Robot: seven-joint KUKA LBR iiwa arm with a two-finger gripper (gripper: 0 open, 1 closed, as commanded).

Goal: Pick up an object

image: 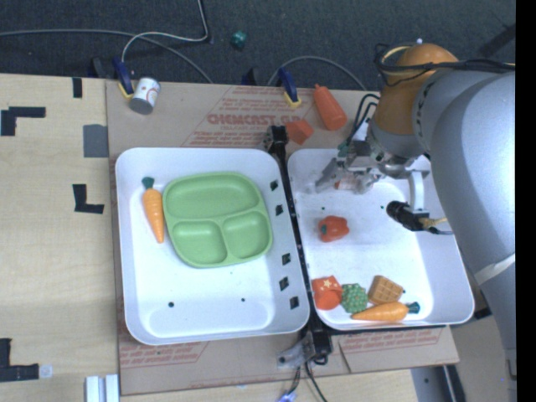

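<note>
1. Right, eyes on the gripper (339,177), low in the upper part of the right bin (435,262). Can I call the jaws? No — the metal tangle there is too blurred to tell how they stand, and I see nothing I could honestly say is caught in them.

2. There is a small reddish fleck just under the tool's tip. It could be a toy or part of the tool; I can't tell which.

3. Nearest clear candidate: the red pepper (332,228), lying on the bin floor just below the gripper, apart from it. My guess is that's the target, since the tool is poised close above it and it sits alone with open floor around it — easy to close on.

4. Further out, the bottom edge of that bin holds a huddle: a red block (326,292), a green knobbly piece (353,297), a waffle-like toy (385,289) and an orange carrot (381,311), all touching or nearly so. Crowded like that against the wall, they'd be awkward to grab singly.

5. The arm (469,141) sweeps in from the right, its orange band (402,99) over the bin's back rim, bent so the tool points down.

6. Across the divider, the left bin (134,300) carries a green sectioned plate (219,219) with a second carrot (153,212) just beside its left edge.

7. Outside the bins, an orange toy (329,107) and a small can (144,94) lie on the cardboard (218,115), out of play.

8. Verdict: pick not yet made.
</note>
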